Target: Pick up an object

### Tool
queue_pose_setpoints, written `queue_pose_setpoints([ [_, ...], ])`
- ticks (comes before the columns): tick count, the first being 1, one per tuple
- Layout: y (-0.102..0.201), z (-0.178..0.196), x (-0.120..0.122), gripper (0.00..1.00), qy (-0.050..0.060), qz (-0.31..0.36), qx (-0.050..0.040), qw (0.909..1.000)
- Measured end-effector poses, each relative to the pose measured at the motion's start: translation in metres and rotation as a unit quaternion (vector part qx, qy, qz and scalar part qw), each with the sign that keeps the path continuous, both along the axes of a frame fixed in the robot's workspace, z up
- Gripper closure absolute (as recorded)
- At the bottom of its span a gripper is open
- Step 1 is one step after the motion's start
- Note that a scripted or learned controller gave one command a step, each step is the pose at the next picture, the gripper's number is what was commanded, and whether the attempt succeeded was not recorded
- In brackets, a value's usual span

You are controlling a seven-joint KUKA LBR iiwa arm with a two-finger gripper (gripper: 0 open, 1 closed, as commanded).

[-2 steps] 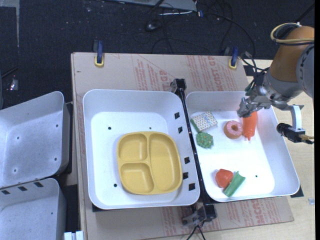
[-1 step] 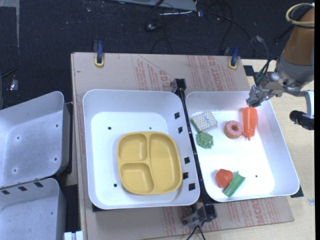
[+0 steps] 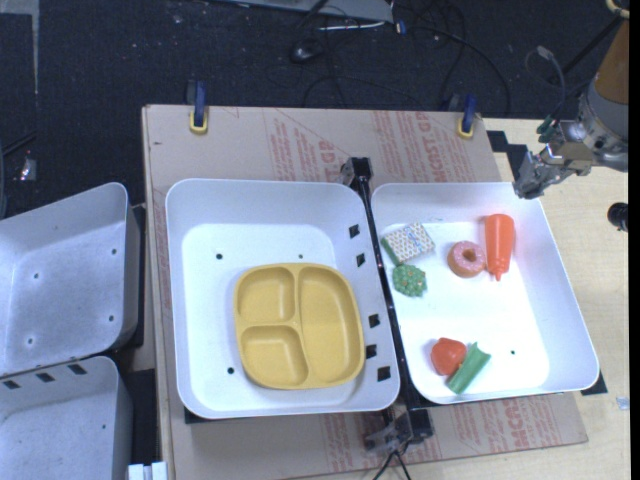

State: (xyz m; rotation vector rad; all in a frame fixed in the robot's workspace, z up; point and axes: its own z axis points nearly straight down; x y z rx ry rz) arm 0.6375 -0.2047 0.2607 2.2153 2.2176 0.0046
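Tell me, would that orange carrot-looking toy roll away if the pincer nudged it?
Probably somewhat. The carrot looks rounded and tapered, lying flat on the right bin, so a sideways push might roll it in a curve. It looks like smooth plastic, likely light and stiff. The donut beside it may block it.

On the tabletop [image 3: 260,143], the left shallow white plastic bin [image 3: 200,228] holds a yellow three-compartment plate [image 3: 298,325]. The right white bin [image 3: 560,318] carries an orange carrot [image 3: 498,243], a pink ring doughnut [image 3: 466,258], a green broccoli floret [image 3: 409,280], a patterned packet [image 3: 409,240] and a red-and-green vegetable [image 3: 458,359]. The pincer [image 3: 530,180] hangs over that bin's far right corner.
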Motion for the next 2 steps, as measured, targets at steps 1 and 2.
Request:
queue_pose_setpoints([
  [1,0.000,0.022,0.001,1.00,0.001,0.001,0.0005,1.0000],
  [2,0.049,0.025,-0.013,1.00,0.004,0.003,0.0020,1.0000],
])
